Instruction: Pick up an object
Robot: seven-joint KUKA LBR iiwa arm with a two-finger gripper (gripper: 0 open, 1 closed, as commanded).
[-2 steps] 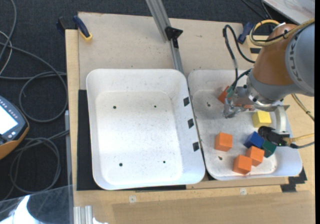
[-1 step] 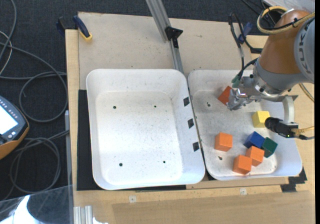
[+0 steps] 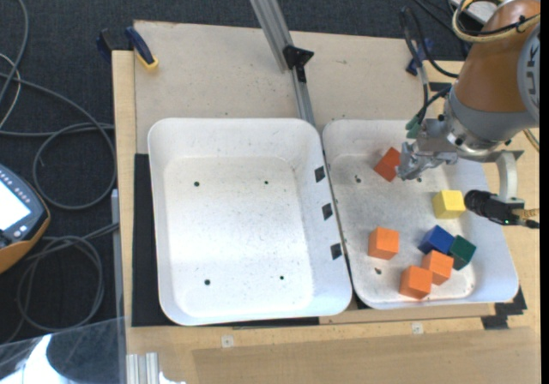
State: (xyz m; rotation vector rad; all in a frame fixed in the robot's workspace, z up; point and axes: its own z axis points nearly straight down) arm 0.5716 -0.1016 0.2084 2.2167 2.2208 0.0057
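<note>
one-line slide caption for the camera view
KUKA arm's gripper beside a red-orange block in the right bin; six other blocks lie nearer the front.

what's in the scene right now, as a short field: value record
arm: reaches in from the right, gripper low over the right bin
nearest block: red-orange block, right beside the gripper at its left
other blocks in right bin: yellow block, orange block, blue block, green block, two more orange blocks at the front
left bin: white, speckled
</note>
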